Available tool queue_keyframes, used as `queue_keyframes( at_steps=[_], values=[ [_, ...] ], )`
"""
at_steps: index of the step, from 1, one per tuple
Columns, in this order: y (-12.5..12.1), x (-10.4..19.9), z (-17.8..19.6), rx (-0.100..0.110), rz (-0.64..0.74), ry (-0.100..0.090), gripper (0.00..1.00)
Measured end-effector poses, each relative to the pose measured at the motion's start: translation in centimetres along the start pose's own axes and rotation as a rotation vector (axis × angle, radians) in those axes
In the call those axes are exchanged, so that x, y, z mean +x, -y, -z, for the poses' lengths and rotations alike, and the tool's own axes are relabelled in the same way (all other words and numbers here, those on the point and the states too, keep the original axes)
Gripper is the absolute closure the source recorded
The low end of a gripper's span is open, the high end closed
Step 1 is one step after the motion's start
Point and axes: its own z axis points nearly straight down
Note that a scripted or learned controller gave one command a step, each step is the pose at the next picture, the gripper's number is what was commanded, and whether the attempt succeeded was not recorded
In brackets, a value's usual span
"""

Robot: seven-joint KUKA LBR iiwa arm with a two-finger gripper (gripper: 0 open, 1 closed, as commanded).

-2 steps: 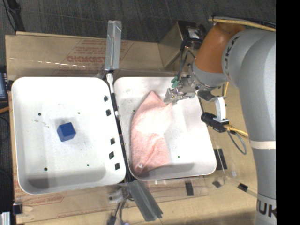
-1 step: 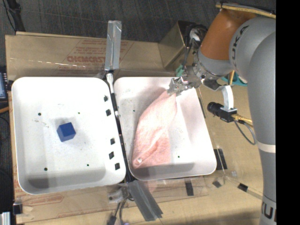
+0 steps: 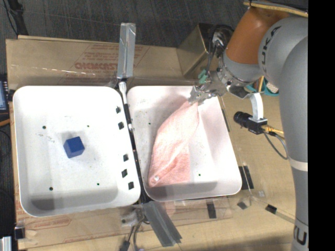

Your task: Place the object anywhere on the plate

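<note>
A pink cloth (image 3: pixel 175 145) stretches across the right bin (image 3: pixel 222 158). Its lower end rests near the bin's front wall, and its upper corner is drawn up to a point at the bin's far right corner. My gripper (image 3: pixel 200 94) is shut on that raised corner, just above the bin's back rim. A small blue cube (image 3: pixel 74 146) lies on the floor of the left bin (image 3: pixel 31 114), well apart from the gripper.
The arm's orange band (image 3: pixel 251 33) and grey body (image 3: pixel 293 103) fill the right side. A black cable fitting (image 3: pixel 250 122) juts out beside the right bin. A metal divider bracket (image 3: pixel 125 51) stands behind the gap between the bins.
</note>
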Motion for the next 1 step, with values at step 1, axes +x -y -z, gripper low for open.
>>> queue_keyframes(
  at_steps=[1],
  values=[
    [-0.38, 5.13, 0.23, 0.002, 0.405, -0.001, 1.00]
  ],
)
